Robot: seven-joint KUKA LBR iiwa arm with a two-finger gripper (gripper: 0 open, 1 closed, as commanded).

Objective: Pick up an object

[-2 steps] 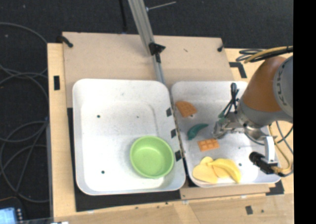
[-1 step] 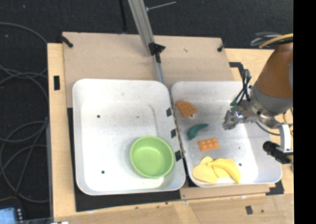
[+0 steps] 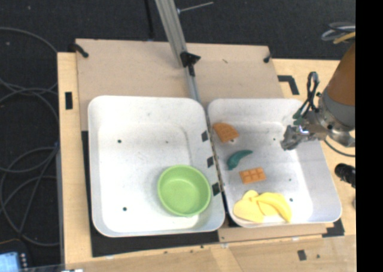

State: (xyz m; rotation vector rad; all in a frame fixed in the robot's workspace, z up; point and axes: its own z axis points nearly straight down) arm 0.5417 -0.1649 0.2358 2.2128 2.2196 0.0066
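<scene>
Jaws point(image 3: 291, 139) sit over right bin point(image 3: 311, 205), near its right wall; can't tell their gap. Bare floor beneath them. Teal curved piece point(image 3: 239, 157) mid-bin, long axis pointing toward far-right corner. Waffle-textured orange block point(image 3: 252, 175) beside it, orange lump point(image 3: 225, 132) at left wall, yellow bananas point(image 3: 263, 207) along near edge. Smooth green bowl point(image 3: 184, 190) in left bin point(image 3: 119, 121).
</scene>
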